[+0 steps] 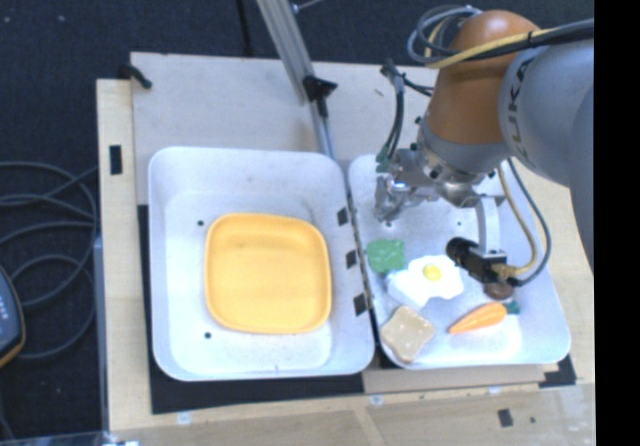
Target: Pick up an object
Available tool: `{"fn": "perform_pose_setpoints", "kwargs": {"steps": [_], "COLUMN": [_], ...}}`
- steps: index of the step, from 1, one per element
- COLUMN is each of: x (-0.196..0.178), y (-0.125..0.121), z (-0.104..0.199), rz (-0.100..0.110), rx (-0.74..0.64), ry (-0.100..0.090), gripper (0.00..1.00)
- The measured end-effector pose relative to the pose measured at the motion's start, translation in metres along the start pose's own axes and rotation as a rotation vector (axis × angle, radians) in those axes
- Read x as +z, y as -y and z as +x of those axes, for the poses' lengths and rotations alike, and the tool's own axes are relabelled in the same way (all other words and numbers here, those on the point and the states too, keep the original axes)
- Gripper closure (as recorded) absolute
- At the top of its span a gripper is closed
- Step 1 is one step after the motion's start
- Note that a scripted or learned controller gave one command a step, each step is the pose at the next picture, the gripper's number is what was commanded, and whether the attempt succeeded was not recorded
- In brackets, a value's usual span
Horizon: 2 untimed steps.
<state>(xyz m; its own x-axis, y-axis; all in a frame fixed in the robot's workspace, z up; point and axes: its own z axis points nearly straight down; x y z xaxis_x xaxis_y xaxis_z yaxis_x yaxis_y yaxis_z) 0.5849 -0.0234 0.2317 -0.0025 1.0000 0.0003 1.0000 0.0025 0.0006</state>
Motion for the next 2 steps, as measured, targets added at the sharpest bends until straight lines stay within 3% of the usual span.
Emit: {"fn": "perform_pose_setpoints", "kwargs": {"steps": [2], "x": [0.003], "y": [0.041], "z": [0.08], "rz": [0.0], "rx": [0.0], "ry": [0.0], "gripper": [1.0]}}
